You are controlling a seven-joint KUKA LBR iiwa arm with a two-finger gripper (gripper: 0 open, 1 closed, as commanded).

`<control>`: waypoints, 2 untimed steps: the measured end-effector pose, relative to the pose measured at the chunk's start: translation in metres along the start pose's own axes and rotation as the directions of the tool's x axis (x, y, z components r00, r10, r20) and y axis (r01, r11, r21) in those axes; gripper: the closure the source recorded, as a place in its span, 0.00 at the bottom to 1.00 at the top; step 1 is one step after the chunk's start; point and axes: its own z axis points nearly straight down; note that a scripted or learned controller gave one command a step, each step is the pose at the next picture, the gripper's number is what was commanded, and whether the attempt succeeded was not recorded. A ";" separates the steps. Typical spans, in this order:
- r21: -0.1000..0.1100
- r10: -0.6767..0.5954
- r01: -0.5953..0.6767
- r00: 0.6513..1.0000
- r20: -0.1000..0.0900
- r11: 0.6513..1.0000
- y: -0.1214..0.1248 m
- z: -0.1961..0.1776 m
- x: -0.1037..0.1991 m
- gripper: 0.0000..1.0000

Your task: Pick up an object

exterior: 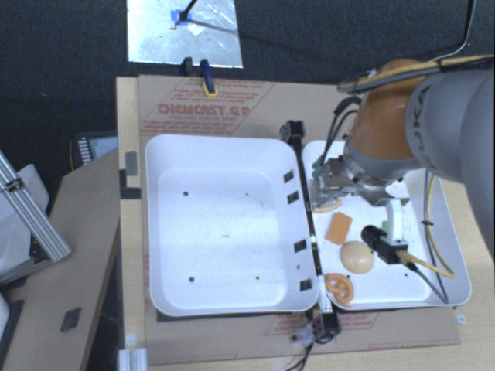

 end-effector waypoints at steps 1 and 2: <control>-0.002 0.004 -0.004 1.000 0.002 1.000 0.003 -0.064 0.063 1.00; 0.001 0.010 -0.010 1.000 0.003 1.000 -0.025 -0.111 0.067 1.00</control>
